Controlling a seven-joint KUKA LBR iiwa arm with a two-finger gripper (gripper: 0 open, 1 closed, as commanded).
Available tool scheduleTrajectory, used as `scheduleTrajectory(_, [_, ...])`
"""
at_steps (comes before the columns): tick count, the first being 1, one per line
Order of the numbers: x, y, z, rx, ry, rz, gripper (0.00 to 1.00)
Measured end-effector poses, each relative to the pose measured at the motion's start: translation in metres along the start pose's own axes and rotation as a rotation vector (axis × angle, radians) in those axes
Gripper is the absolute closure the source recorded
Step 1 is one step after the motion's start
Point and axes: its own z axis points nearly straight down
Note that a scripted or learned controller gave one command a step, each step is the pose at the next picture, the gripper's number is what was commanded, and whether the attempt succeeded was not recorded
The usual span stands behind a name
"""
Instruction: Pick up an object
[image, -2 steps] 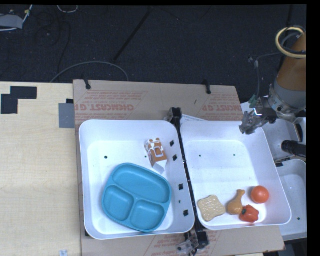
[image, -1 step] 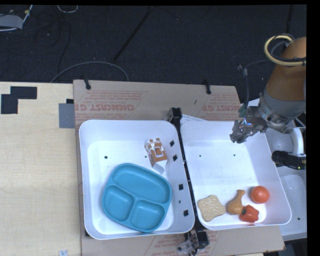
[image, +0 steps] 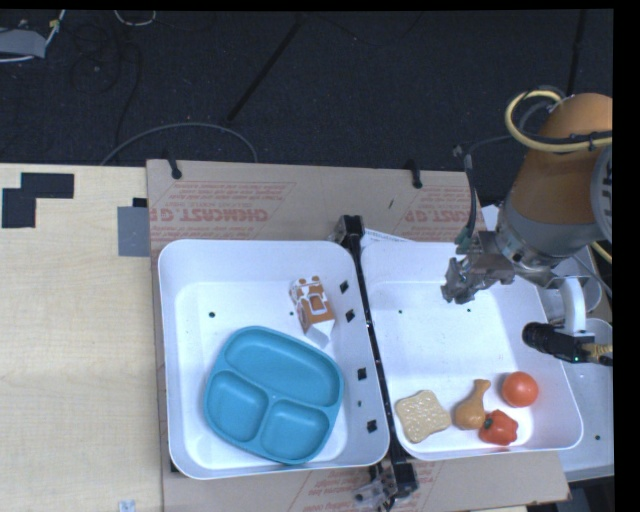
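Divided plate (image: 272, 394) in left bin (image: 185, 300), carton (image: 312, 303) behind.

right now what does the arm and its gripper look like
The arm is a bulky rounded grey body with an orange band at its top and a yellowish cable looped above it. The gripper is small, dark grey metal, with thin dark cables running up from it.

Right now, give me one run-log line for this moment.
gripper: above right bin, nothing seen held | right bin front: cracker, toy chicken drumstick, tomato, red pepper | left bin: blue divided plate
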Motion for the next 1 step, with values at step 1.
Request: scheduleTrajectory(1, [0.043, -0.0309, 0.0075, 0.0, 0.0, 0.001, 1.0])
